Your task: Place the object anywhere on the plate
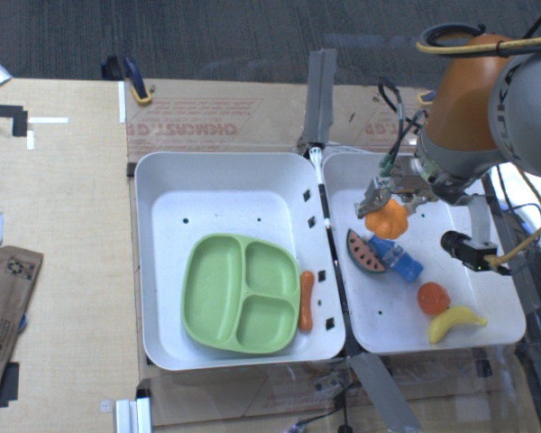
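A green plate with three compartments lies in the left bin, toward its front. Over the back left part of the right bin, my gripper points down. A small rounded orange object sits between its fingers, and the gripper is shut on it. The orange object hangs just above and behind a watermelon slice. The gripper is well to the right of the plate, across the divider between the bins.
An orange carrot lies in the left bin against the plate's right rim. The right bin also holds a blue object, a red-orange ball and a yellow banana. A black cable fitting hangs by the arm.
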`<act>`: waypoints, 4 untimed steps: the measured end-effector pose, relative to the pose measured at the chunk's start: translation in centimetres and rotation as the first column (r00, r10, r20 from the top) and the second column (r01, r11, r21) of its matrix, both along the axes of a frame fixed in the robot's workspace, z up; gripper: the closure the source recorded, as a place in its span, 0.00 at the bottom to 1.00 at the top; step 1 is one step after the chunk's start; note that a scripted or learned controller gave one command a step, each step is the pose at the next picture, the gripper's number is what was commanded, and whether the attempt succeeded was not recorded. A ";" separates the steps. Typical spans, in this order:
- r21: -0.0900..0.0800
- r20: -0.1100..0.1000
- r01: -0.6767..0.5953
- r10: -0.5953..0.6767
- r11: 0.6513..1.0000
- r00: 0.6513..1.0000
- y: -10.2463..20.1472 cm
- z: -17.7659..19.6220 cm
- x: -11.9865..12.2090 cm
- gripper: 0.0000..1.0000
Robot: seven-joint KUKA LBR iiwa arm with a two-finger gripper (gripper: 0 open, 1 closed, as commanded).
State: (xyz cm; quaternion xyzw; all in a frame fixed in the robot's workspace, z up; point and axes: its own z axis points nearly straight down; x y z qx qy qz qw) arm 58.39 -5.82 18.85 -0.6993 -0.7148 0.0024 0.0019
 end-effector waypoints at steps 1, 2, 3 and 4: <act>-0.001 -0.001 0.055 -0.055 0.998 0.998 7.0 0.0 -1.0 1.00; -0.001 -0.001 -0.120 0.120 0.993 0.993 15.3 0.0 -5.0 1.00; -0.006 0.026 0.026 -0.026 1.000 0.999 20.1 -9.0 -6.6 1.00; -0.002 0.018 0.021 -0.021 1.000 1.000 20.6 -9.5 -6.9 0.00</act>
